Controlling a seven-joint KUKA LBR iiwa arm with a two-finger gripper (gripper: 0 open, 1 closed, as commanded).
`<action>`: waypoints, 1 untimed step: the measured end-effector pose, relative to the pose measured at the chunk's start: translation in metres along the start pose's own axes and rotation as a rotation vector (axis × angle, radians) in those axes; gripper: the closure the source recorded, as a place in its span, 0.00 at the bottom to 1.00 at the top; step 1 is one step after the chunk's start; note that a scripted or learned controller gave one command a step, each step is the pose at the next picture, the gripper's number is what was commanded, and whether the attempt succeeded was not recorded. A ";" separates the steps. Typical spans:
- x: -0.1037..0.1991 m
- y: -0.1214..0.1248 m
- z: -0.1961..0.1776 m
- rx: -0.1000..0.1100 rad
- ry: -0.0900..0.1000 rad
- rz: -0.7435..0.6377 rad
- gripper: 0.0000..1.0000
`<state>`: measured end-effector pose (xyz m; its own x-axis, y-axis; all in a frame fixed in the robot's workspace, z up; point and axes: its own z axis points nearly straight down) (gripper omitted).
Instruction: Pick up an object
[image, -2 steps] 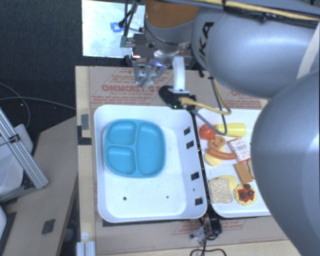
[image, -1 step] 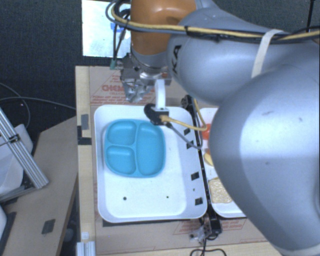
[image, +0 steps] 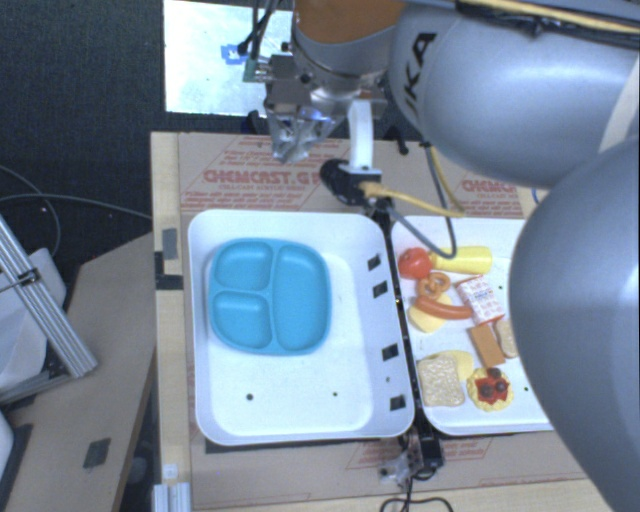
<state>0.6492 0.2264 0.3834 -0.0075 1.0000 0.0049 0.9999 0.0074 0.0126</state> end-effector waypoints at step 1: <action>0.008 0.021 -0.030 0.005 -0.003 0.000 1.00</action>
